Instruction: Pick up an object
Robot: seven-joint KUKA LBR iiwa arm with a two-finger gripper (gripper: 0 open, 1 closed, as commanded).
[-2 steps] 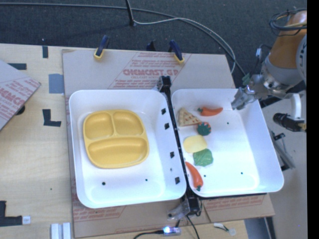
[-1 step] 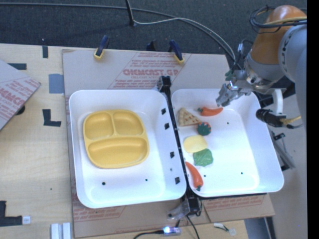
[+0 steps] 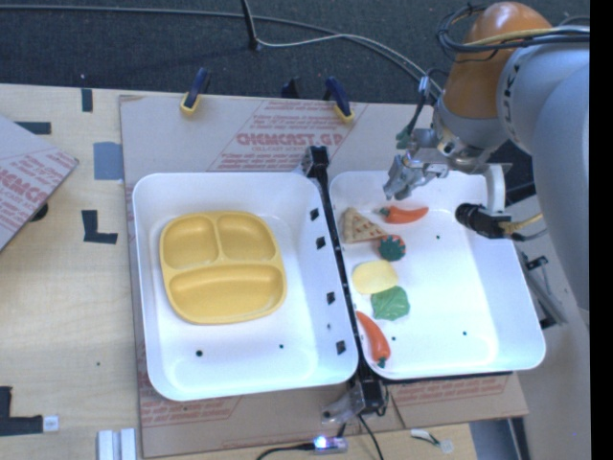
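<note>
The jaws (image 3: 398,192) hang over the right bin (image 3: 479,305), just above an orange carrot (image 3: 406,215); whether they are released or clenched I cannot tell. Nearby lie a sandwich (image 3: 361,226), lemon (image 3: 374,277) and red pepper (image 3: 374,335). The left bin (image 3: 153,353) holds a yellow tray (image 3: 222,264).

Grey arm (image 3: 556,113), orange band, black cables

A pale wooden bench (image 3: 67,286) carries a brown printed cardboard sheet (image 3: 278,137). On the sheet two shallow white plastic bins sit side by side, one (image 3: 153,286) left of the gripper (image 3: 400,188), the other (image 3: 479,295) beneath it.
</note>
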